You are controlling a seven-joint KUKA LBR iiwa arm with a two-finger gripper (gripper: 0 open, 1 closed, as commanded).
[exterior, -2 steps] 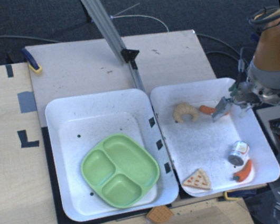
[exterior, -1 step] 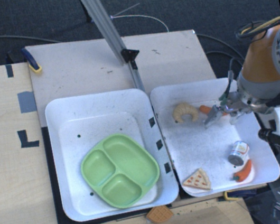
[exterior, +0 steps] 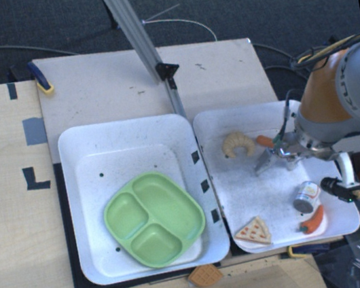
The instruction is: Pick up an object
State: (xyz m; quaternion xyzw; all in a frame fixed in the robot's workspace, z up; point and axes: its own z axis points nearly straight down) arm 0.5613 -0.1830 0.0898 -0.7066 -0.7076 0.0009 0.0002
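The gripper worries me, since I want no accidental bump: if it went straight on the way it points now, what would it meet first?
The gripper points down and to the view's left, so it would probably meet the bare floor of the right bin first. The croissant lies just above that line. Depth is hard to judge from this one view.

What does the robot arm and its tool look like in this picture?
The arm is a thick, rounded grey body with a wide orange band above the wrist. The tool at its end is small, made of grey metal with thin fingers. A black cable runs along the wrist, and yellow cables loop beside the arm.
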